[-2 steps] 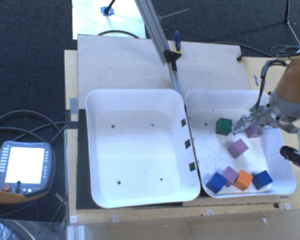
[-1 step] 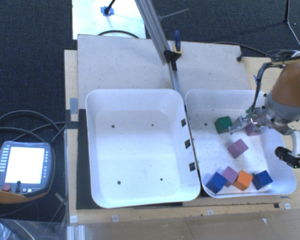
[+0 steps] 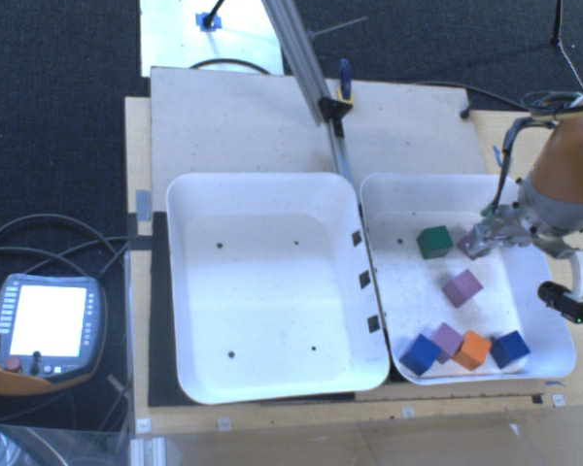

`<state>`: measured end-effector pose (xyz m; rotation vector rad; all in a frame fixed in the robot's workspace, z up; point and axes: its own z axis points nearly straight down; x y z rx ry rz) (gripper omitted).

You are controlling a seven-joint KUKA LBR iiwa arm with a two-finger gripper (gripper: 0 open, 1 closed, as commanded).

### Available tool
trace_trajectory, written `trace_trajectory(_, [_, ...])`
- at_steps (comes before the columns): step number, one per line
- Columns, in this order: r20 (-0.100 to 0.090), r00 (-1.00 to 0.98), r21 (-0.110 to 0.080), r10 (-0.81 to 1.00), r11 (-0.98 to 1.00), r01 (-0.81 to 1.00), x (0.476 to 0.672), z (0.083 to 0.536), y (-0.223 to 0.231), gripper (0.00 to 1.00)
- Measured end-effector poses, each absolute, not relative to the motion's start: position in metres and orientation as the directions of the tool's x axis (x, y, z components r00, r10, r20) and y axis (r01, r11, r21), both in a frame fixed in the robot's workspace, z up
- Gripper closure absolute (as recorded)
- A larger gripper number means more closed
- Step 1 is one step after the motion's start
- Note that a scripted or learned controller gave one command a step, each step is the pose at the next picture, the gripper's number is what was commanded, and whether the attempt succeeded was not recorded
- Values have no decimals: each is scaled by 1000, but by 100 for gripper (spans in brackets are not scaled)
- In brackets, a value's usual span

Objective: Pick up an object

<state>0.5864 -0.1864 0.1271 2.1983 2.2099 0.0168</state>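
The right bin [image 3: 394,202] holds several cubes. A green cube [image 3: 433,242] sits near its middle, and a light purple cube [image 3: 462,286] lies just below it. Along the front wall lie a blue cube [image 3: 421,353], a purple cube [image 3: 448,339], an orange cube [image 3: 472,349] and another blue cube [image 3: 509,349]. My gripper [image 3: 473,243] reaches in from the right and hangs low in the right bin, just right of the green cube and above the light purple one. Its tip looks greyish purple.
The left bin [image 3: 185,260] stands beside the right one, with black clips [image 3: 365,280] on the shared rim. A metal pole [image 3: 301,47] slants over the back board. A teach pendant [image 3: 44,333] lies off the bench to the left.
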Motion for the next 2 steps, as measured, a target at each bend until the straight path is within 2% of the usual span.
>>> trace_trajectory(1, [-3, -5, 8, 1000, 5, 1000, 584, 191, -188, 100])
trace_trajectory(2, [-2, -5, 6, 1000, 5, 1000, 586, 233, -188, 100])
